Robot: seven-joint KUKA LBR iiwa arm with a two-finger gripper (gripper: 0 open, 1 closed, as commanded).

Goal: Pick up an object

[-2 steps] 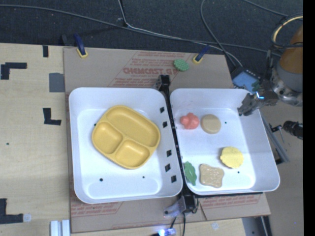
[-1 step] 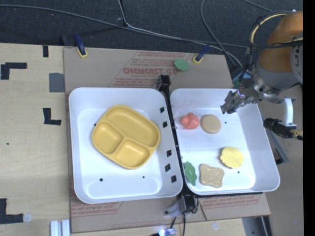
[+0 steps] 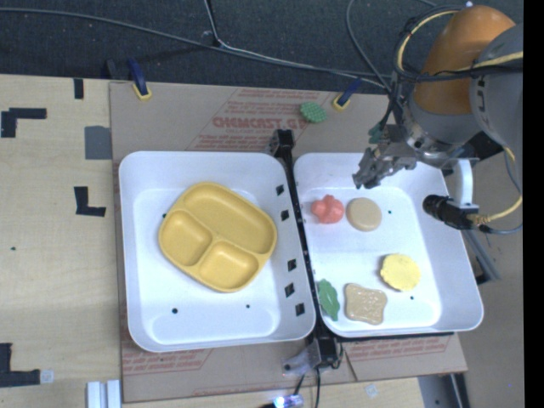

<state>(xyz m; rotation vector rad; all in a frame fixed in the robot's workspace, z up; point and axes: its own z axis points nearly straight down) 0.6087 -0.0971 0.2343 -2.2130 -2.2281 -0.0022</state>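
Two near neighbours — red piece [image 3: 327,210] and tan disc [image 3: 365,214] — risk a nudge; gripper [image 3: 371,174] apparently empty, opening unclear.

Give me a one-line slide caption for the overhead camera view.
KUKA arm's gripper hovers over the right bin above a tan disc and red piece; yellow divided tray sits in the left bin.

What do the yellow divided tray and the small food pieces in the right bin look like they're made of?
The yellow divided tray looks like moulded plastic, matte with a soft sheen along its ridges. The tan toast-shaped piece, beige round piece, yellow piece, red piece and green piece look like toy food, probably plastic or rubber: flat solid colours, rounded edges. Hard or soft, I cannot tell.
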